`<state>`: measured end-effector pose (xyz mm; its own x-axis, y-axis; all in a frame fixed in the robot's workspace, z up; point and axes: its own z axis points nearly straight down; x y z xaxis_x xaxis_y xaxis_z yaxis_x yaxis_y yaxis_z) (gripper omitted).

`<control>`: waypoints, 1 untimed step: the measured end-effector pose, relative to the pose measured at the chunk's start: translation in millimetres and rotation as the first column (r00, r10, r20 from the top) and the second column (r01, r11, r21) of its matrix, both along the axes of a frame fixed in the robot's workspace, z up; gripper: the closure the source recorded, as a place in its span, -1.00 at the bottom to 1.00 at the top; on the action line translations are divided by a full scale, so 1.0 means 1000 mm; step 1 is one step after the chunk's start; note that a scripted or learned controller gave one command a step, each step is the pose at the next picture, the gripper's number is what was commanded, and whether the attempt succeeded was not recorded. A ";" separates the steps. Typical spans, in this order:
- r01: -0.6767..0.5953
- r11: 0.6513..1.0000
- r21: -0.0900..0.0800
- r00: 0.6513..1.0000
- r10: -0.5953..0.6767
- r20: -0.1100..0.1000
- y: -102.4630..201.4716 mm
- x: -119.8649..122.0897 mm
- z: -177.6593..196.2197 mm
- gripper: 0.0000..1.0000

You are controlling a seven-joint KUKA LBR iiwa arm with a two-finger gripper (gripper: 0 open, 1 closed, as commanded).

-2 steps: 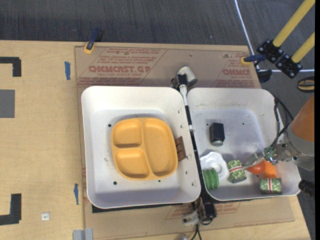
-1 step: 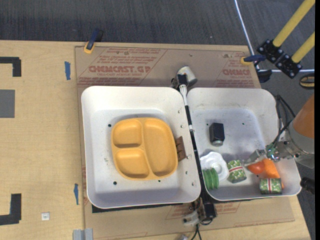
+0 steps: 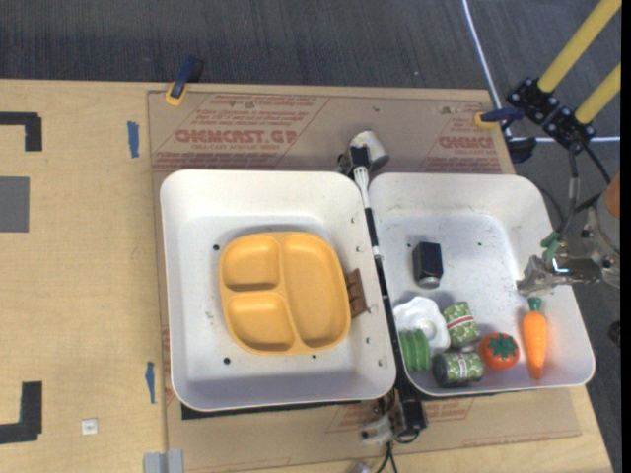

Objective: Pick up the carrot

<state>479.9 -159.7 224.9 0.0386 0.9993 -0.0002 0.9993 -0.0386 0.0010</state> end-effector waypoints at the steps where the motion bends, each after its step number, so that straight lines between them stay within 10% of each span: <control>1: 0.001 1.000 0.000 1.000 -0.001 0.000 0.000 0.000 0.000 -1.00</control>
<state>479.8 -159.9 224.8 0.0392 0.9992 -0.0001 0.9992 -0.0392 0.0010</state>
